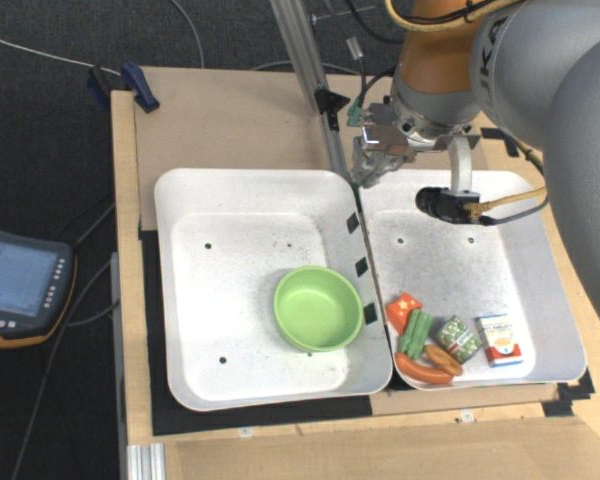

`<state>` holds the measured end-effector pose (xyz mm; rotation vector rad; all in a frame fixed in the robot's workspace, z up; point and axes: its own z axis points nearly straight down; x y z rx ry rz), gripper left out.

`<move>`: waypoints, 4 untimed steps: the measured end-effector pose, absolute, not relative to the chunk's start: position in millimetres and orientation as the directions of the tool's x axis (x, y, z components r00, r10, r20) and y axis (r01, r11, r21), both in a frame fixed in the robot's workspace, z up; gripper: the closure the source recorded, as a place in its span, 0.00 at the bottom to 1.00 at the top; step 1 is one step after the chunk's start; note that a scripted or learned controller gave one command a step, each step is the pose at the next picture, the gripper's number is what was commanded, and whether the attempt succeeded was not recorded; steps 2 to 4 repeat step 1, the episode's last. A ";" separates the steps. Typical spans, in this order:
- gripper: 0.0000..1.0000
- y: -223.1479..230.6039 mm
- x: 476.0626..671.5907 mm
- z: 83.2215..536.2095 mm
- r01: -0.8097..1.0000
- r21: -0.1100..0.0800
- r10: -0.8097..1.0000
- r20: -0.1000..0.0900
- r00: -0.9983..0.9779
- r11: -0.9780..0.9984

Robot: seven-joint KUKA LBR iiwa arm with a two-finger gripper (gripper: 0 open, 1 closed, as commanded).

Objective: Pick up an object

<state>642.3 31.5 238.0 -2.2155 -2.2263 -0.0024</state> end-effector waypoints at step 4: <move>1.00 78.1 629.7 237.3 1.000 0.000 1.000 0.001 -0.004 0.004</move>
